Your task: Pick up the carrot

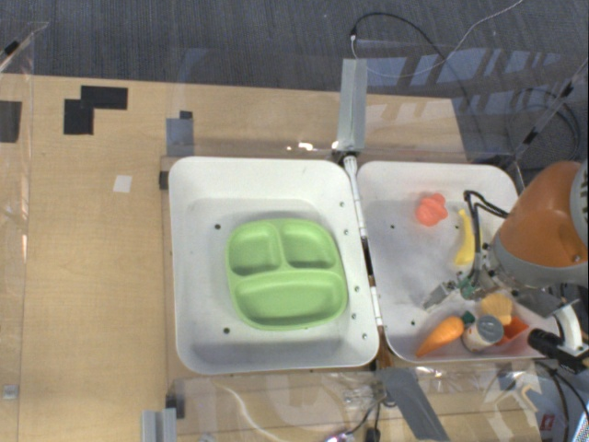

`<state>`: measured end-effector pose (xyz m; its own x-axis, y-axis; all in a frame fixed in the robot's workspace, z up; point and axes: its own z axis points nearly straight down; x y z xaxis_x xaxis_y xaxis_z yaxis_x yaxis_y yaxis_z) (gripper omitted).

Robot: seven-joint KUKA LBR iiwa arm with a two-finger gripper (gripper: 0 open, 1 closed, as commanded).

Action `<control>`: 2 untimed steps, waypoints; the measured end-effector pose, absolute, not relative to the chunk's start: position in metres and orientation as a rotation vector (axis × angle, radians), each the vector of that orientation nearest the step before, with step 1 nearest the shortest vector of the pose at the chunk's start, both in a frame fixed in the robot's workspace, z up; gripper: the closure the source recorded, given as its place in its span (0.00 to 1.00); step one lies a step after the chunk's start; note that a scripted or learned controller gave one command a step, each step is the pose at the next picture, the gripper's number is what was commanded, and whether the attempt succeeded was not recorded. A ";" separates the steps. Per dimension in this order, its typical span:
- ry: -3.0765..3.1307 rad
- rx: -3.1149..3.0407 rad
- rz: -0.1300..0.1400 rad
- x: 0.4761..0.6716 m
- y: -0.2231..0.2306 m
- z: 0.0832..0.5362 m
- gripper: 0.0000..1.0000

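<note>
In the camera view, the carrot (441,334) lies near the right bin's (405,247) front edge, beside a small bottle (481,331). The gripper (453,290) hovers just above it, fingers spread, grasping nothing. The carrot looks light, stiff and smooth; gripping across its thick middle seems safest.

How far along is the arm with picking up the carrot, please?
Done: the grey two-finger gripper has reached the right shallow white bin. In hand: nothing visibly; the small orange carrot lies on the bin floor just below the gripper. Left: descending onto the carrot, gripping and lifting it.
</note>
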<state>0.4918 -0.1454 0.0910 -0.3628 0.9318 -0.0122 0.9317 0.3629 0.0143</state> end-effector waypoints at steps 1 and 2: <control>2.722 1.523 0.008 0.493 -0.126 0.091 0.00; 2.901 1.181 0.001 0.489 -0.180 0.188 0.00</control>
